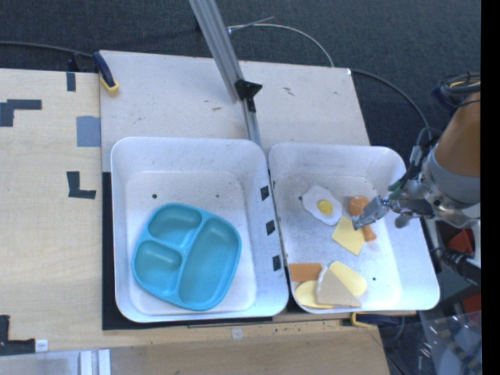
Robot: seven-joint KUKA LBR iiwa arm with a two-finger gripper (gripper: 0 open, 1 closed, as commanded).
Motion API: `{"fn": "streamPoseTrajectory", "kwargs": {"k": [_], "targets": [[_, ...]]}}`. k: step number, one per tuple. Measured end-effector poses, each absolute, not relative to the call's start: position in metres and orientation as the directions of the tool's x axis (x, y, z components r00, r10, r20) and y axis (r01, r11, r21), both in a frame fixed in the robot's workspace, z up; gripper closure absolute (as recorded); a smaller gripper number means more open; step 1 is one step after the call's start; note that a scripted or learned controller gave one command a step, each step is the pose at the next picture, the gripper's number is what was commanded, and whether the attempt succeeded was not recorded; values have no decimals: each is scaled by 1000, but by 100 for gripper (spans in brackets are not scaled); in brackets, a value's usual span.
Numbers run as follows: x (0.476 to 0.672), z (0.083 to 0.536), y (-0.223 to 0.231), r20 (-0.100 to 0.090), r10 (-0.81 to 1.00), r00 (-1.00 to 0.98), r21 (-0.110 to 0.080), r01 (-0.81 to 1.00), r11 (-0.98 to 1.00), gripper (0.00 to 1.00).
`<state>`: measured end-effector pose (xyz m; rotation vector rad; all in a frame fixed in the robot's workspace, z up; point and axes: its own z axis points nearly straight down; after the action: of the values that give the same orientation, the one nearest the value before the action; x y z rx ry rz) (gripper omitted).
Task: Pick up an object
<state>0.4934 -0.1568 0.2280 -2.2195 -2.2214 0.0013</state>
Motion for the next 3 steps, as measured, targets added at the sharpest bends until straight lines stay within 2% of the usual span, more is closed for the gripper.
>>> {"fn": "streamPoseTrajectory", "kwargs": {"k": [1,2,3], "targets": [[539,89,-182,-1,1000,0,-2,1000,0,0],[550,89,-187,0,1000,-2,0,1000,2,0],[550,99,-186,1,1000,-3,0,1000,3,100]]}}
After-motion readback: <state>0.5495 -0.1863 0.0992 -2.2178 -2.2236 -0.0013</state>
